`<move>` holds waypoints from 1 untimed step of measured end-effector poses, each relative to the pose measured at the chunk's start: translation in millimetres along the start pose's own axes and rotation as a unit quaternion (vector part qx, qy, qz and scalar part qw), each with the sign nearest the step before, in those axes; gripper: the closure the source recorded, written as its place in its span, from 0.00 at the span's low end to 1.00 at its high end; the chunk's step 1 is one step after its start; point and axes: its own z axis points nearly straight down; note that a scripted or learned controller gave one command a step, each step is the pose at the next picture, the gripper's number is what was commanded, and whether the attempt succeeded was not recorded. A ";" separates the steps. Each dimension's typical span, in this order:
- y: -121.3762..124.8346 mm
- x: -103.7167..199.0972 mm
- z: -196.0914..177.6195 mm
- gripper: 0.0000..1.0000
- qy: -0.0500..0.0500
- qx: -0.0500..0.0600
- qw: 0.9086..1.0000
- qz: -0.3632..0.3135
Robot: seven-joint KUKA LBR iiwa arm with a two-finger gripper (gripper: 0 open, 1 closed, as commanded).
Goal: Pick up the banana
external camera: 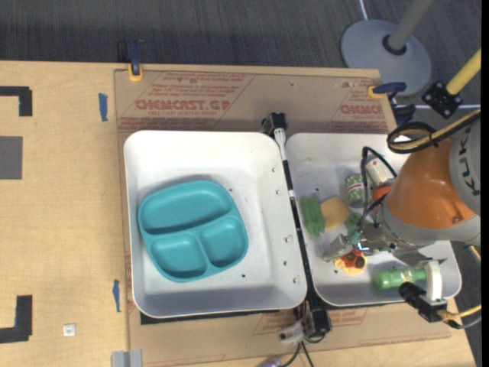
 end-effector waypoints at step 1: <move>1.1 -0.8 -10.3 1.00 -0.001 -0.002 1.000 0.001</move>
